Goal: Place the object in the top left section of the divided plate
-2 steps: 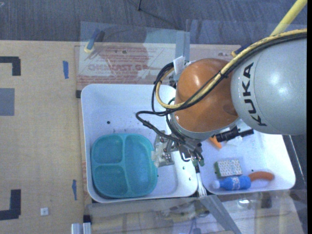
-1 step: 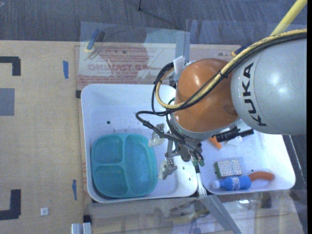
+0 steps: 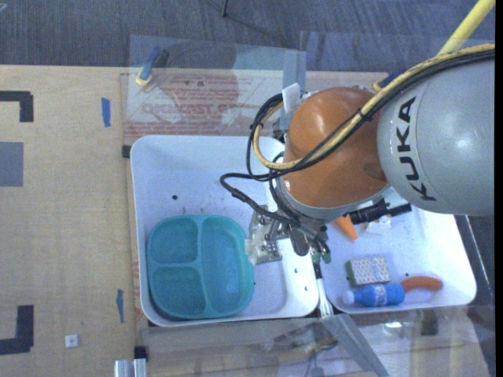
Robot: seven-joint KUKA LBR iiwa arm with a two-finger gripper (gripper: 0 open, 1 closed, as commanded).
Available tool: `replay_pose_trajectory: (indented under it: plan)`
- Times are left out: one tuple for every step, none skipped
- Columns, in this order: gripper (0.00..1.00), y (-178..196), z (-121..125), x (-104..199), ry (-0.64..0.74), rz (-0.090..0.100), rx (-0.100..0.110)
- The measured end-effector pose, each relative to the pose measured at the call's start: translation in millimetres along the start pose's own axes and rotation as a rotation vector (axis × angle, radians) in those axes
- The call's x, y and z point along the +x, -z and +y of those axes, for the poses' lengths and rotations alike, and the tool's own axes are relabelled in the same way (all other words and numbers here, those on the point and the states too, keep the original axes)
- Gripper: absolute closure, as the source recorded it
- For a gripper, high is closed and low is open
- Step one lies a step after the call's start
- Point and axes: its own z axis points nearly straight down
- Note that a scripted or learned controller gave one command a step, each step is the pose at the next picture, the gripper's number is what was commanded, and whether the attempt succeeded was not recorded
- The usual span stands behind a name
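We see the metal two-finger gripper (image 3: pixel 271 244), its opening impossible to judge, poised just beside the right rim of the teal divided plastic plate (image 3: pixel 200 267) in the shallow white left bin (image 3: pixel 157 179), whose top-left section lies leftward.

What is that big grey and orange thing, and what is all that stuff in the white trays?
It is a robot arm, seen by a camera looking down from above. Its end effector hangs over the right edge of a blue divided plate in the left tray. I cannot tell whether it is holding anything. The right tray holds a blue bottle, a speckled sponge and two orange things, maybe carrots. The robot should put one object in the plate.
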Motion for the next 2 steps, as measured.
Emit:
replay_pose_trajectory:
  plan:
    - [1.0,49.1,99.3,-16.7,-0.355,0.006,0.003]
    - [0.0,49.1,100.0,-16.5,-0.354,0.006,0.003]
